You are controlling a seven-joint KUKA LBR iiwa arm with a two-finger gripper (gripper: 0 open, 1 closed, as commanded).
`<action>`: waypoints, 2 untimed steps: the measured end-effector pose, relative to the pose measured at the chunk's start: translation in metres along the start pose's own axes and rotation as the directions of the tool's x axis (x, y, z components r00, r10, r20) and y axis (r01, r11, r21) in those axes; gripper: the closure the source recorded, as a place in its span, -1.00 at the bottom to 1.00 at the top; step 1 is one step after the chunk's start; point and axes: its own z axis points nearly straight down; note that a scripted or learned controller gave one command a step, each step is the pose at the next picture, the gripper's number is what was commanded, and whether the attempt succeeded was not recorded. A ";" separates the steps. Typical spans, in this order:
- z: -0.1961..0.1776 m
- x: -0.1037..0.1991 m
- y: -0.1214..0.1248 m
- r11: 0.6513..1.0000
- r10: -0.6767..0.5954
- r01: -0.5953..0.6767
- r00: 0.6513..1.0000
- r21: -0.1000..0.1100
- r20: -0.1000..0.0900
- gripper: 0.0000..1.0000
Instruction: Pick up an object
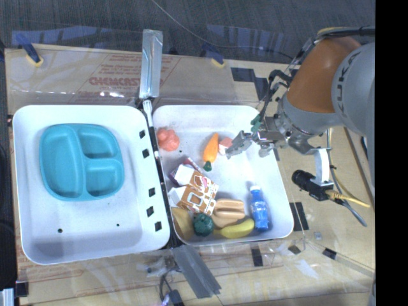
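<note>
The claw point(234, 144), its state impossible to tell, hovers beside the carrot point(211, 148), positioned for a pick.

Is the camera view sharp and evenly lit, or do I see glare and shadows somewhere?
Camera view: fairly soft overall; small items such as the carrot lack fine detail. Glare streaks show on the clear plastic sheet behind the bins. The left bin carries a grey shadow in its near corner. The gripper looks slightly blurred against the right bin.

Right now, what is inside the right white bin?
Right white bin: orange carrot, blue bottle, hot dog, yellow banana, patterned box. Anything beneath them is covered.
</note>
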 end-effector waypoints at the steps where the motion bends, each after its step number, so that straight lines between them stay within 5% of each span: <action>1: 0.025 -0.008 0.044 0.985 -0.171 0.171 0.985 -0.003 0.002 -1.00; 2: 0.136 0.052 0.069 0.999 -0.035 0.035 0.999 -0.004 0.002 -1.00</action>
